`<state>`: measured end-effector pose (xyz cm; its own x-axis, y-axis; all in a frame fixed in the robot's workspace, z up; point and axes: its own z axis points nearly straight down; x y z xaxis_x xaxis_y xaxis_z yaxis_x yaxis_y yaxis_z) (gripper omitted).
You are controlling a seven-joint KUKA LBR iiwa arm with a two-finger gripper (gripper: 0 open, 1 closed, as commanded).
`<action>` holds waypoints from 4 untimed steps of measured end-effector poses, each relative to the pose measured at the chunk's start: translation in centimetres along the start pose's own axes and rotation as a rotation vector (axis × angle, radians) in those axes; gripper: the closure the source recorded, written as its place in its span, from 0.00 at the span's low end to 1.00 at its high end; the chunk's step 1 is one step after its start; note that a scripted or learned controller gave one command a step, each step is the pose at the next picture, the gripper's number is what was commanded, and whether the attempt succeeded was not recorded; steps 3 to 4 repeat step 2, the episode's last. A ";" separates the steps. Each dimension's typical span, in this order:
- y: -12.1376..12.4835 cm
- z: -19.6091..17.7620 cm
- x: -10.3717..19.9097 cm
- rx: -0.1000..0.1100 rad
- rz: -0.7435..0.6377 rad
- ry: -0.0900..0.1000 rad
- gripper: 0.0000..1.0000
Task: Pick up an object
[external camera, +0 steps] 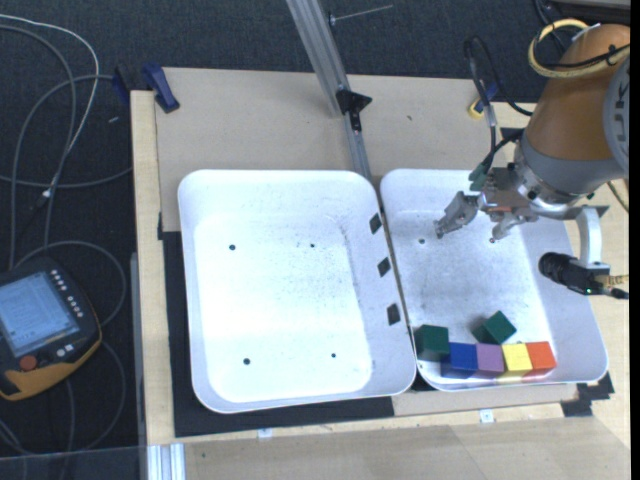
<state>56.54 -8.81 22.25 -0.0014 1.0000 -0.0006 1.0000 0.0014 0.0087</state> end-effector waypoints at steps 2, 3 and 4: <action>8.9 2.8 2.4 0.012 0.000 0.000 0.00; 8.9 2.8 2.4 0.012 0.000 0.000 0.00; 8.9 2.8 2.4 0.012 0.000 0.000 0.00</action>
